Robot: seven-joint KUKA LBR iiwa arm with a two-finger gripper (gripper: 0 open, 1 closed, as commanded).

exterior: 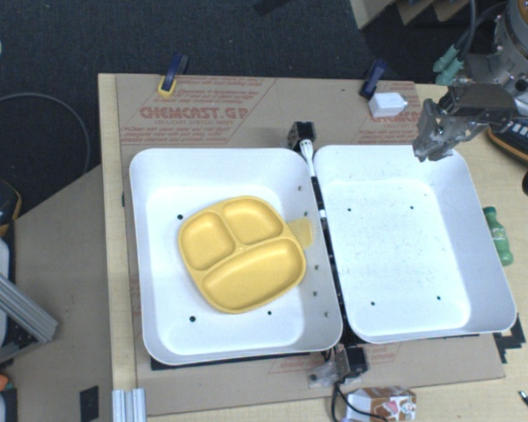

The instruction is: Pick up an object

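Brown cardboard-topped bench [246,104] bears two shallow white plastic bins. Yellow three-compartment plastic plate [241,253] lies flat in left bin [150,200]. Grey gripper [433,146] hovers over right bin's [475,236] far-right corner, grip state unclear.

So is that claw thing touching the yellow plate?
Apart. In the camera view the gripper hangs at the far corner of the right bin, while the yellow plate lies in the left bin.
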